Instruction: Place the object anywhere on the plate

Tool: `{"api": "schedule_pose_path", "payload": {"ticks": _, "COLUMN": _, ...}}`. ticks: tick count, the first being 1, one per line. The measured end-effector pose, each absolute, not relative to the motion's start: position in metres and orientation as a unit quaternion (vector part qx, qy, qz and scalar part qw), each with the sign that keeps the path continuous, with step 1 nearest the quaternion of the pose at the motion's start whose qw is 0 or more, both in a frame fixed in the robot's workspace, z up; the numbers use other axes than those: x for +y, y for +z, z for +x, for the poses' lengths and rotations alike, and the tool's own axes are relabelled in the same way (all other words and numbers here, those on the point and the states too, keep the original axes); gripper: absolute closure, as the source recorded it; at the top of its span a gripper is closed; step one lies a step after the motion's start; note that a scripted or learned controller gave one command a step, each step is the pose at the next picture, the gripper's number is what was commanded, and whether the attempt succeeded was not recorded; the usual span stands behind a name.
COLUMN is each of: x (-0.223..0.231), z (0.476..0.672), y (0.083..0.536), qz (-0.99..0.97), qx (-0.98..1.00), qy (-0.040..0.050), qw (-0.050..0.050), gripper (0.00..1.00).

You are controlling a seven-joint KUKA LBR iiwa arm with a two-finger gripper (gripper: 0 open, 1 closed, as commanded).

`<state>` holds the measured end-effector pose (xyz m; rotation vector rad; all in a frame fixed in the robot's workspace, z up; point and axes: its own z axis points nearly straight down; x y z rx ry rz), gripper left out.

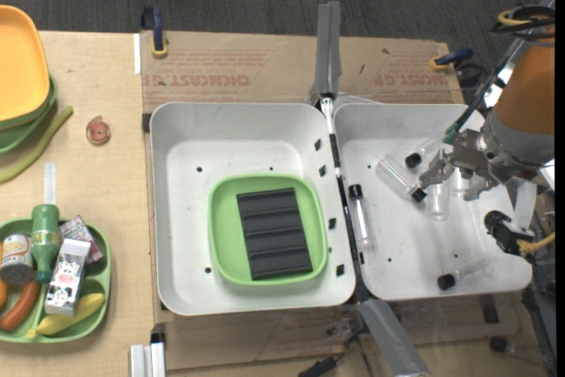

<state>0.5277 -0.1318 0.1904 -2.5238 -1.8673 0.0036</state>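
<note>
The black ridged block (275,233) lies flat on the green plate (226,229) in the left bin (177,146). The gripper (439,190) hangs well apart, over the right bin (388,260); I cannot tell its state.

Two bins side by side on the bench (106,216). In the left bin (177,190), a plate (225,229) with a ribbed block (275,233) on it. In the right bin (388,260), the gripper (439,192) near the middle, beside what may be a clear tube (395,175). Left of the bins, a tray (97,313) of food; behind it, stacked dishes (19,66).
</note>
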Motion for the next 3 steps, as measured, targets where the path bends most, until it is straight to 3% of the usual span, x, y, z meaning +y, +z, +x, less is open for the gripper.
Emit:
{"api": "schedule_pose_path", "payload": {"ticks": 1, "x": -0.132, "z": 0.528, "y": 0.19, "qz": -0.804, "qx": -0.595, "qy": 0.0012, "qw": 0.001, "gripper": 0.0}}
{"api": "schedule_pose_path", "payload": {"ticks": 2, "x": -0.174, "z": 0.483, "y": 0.275, "qz": -0.783, "qx": -0.622, "qy": 0.0013, "qw": 0.0, "gripper": 0.0}}
{"api": "schedule_pose_path", "payload": {"ticks": 3, "x": -0.213, "z": 0.478, "y": 0.318, "qz": -0.796, "qx": -0.606, "qy": 0.0015, "qw": 0.0, "gripper": 0.0}}
